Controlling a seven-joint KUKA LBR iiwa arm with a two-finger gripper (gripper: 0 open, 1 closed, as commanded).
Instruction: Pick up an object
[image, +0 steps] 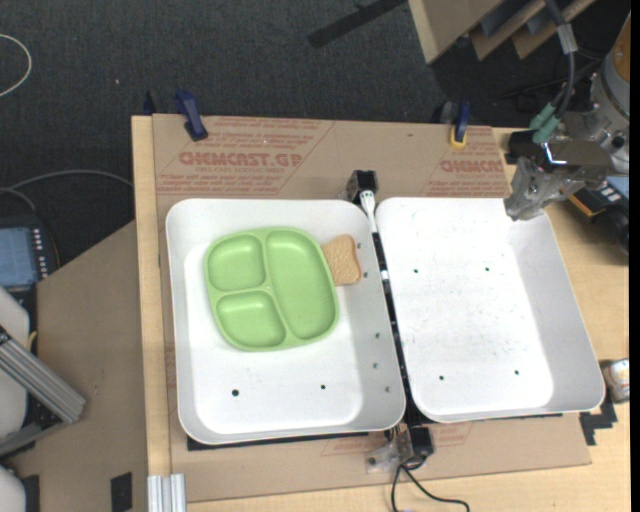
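Up at the far right corner of the right bin (560, 300), the gripper (522, 205) hangs just over the bin's rim, its grey fingers pointing downward. Whether they are parted or closed cannot be told from this slanted view, since they merge into one grey shape; nothing shows between them. Behind it, the arm's wrist (590, 150) extends off toward the right edge, with teal fittings and a cable near it.

Below the gripper, the right bin's white floor shows only a few small dark dots. A black clip (362, 185) sits at the far end of the seam where the two bins meet.

Across that seam, in the left bin (200, 390), lies a green divided plate (270, 288) with three compartments, resting toward the bin's far half. A tan, toast-like slice (343, 260) lies touching the plate's right edge, partly tucked against it, near the seam and well apart from the gripper.

Both bins rest on a cardboard sheet (240, 150) printed with red lettering, held by a blue clamp (190, 115) and a yellow clamp (460, 130) at its far edge.
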